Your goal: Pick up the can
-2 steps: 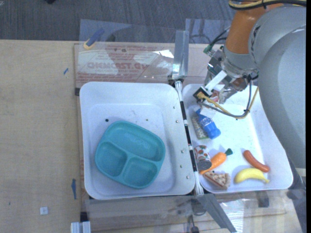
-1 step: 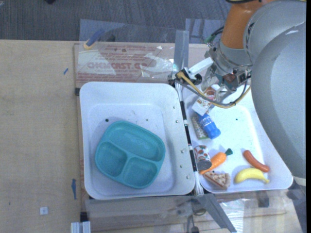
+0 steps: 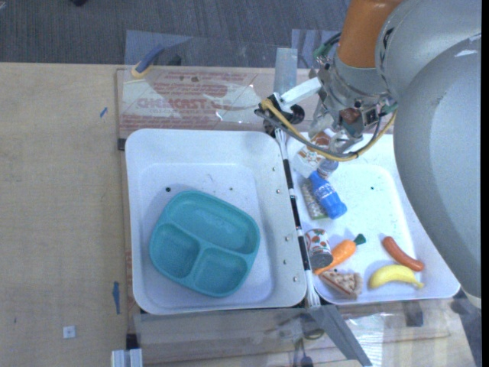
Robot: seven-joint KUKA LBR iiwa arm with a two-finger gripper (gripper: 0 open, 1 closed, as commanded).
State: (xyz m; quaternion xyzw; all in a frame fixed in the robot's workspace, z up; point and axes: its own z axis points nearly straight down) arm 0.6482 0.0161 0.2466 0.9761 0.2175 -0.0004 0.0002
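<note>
Grey arm casing fills the right side nearest the lens, and below its orange band the pincer (image 3: 341, 128) hangs over the far end of the right bin (image 3: 397, 182). Whether it is spread or pressed together I cannot tell; cables and the wrist hide it.

At that bin's near left corner stands the can (image 3: 317, 245), small, with a red and white label, close against the wall between the bins. A carrot (image 3: 340, 254) touches its right side, and a pizza slice (image 3: 341, 282) lies just in front. A blue bottle (image 3: 327, 196) lies between the can and the pincer, with a banana (image 3: 395, 277) and a sausage (image 3: 402, 254) further right. The left bin (image 3: 145, 159) holds a teal tray (image 3: 203, 241).

My reading is that the approach step is in hand, with nothing gripped. The next move calls for travel toward the near corner, past the bottle, then a descent that clears both the wall and the carrot.
</note>
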